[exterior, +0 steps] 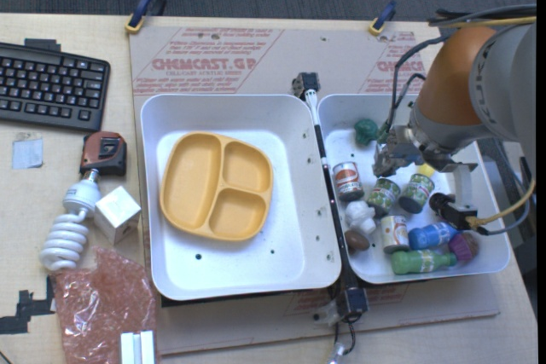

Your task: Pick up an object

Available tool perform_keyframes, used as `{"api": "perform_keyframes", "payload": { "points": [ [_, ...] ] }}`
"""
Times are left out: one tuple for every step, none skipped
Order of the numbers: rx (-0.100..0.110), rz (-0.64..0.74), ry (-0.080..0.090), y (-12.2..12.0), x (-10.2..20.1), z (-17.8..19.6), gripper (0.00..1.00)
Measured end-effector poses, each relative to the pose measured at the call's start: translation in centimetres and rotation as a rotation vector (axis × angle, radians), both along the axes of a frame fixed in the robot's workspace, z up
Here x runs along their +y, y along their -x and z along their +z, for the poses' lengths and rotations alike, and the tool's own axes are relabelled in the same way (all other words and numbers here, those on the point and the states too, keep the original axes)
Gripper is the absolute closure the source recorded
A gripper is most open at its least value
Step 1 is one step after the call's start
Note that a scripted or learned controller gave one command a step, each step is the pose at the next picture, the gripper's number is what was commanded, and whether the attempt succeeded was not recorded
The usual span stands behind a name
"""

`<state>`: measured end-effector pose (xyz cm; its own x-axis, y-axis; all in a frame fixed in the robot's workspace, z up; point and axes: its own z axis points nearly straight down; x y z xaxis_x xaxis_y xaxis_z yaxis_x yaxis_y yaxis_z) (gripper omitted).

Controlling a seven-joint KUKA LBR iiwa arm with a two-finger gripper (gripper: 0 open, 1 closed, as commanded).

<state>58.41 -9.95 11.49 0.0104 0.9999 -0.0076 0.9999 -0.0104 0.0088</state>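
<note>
The right bin [341, 111] holds a heap of small objects: a green lump [366, 130], a red-labelled can [346, 181], two green-topped jars [384, 194] [416, 192], a white clump [358, 213], a second can [393, 232], a blue bottle [431, 234], a green bottle [422, 262] and a purple piece [463, 247]. My gripper [391, 164] hangs low over the middle of this bin, just above the left jar and right of the red-labelled can. The grey arm with its orange band [452, 72] covers the bin's far right part.
A yellow divided plate [217, 186] lies in the left bin [162, 260]. On the bench to the left are a keyboard [51, 85], a tape measure [104, 153], a spiral bulb [70, 226], a white cube [118, 211] and a pink bag [107, 303].
</note>
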Motion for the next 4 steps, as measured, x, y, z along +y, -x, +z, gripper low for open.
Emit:
{"api": "perform_keyframes", "payload": {
  "points": [
    [0.0,0.0,0.0,0.0,0.0,0.0,0.0],
    [0.008,0.013,-0.006,-6.5,0.7,-2.2,0.0],
    [0.008,0.009,-0.007,-1.9,0.3,-2.2,0.0],
    [0.006,0.008,-0.006,-2.0,0.3,-1.2,1.0]
  ]
}}
